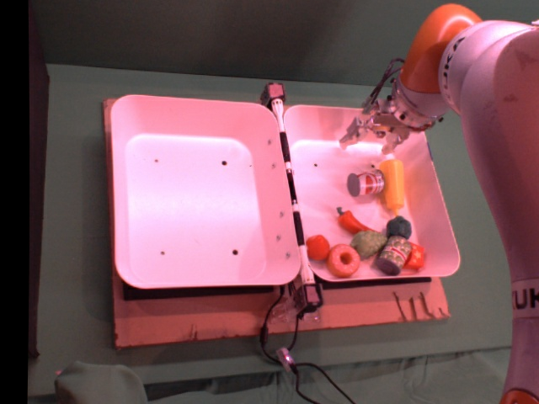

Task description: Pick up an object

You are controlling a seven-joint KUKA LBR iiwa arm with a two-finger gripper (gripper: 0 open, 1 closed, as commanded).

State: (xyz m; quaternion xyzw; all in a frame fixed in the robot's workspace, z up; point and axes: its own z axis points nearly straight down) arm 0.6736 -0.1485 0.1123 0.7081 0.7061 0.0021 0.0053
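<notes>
Your arm reaches in from the right, and its pincer hangs over the far part of the right bin, fingers spread and nothing between them. Below it, nearer you, the objects sit in that bin. A small red-and-white can lies on its side, touching an orange bottle on its right. Further forward you see a red chili pepper and a dark blue lump. Along the near wall lie a small red ball, an orange ring, a greenish lump and a tipped dark can. The left bin sits beside it on the desk.
</notes>
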